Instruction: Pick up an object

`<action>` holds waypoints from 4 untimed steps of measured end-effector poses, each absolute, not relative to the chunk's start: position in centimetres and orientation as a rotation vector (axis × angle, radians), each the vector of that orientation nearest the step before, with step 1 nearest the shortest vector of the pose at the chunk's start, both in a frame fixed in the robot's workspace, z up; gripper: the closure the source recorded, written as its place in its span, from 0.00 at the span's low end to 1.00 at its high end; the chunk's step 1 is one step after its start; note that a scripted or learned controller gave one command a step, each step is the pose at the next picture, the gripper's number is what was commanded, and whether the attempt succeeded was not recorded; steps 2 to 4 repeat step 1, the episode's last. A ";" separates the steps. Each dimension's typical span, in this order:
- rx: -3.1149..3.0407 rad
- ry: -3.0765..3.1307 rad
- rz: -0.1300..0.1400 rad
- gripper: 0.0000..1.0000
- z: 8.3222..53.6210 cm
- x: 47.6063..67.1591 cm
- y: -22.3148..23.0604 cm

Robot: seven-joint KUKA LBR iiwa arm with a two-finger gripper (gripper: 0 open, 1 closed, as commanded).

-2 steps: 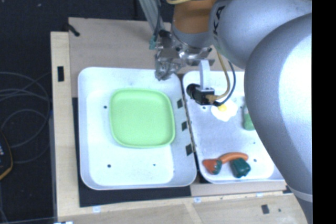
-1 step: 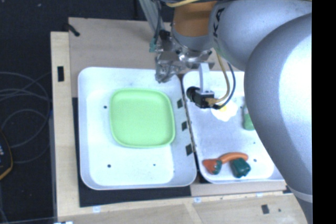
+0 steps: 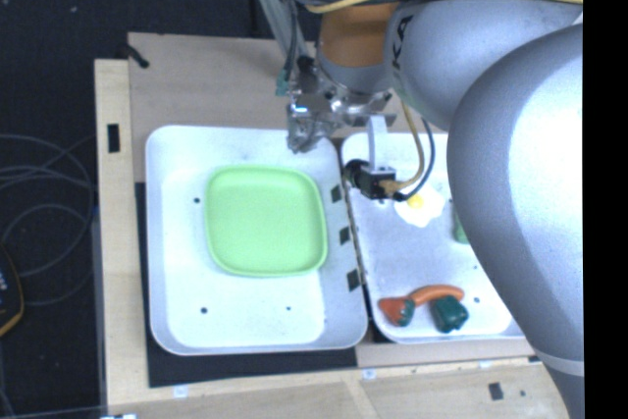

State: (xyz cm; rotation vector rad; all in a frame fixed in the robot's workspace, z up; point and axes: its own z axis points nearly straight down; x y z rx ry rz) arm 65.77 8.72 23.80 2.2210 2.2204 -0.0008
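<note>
Pale wooden bench [image 3: 226,78] under two white bins [image 3: 177,240], side by side.

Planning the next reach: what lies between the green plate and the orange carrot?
In the camera view, bare white floor of the left bin, then the two bins' adjoining rims, separate the green plate from the orange carrot.

Grey arm [image 3: 491,64] reaching in, end effector [image 3: 312,128] lowered
</note>
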 end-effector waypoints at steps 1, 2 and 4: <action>2.221 2.220 0.000 0.00 23.8 65.8 8.7; 2.221 2.220 0.000 0.00 23.8 65.8 8.7; 2.221 2.220 0.000 0.00 23.8 65.8 8.7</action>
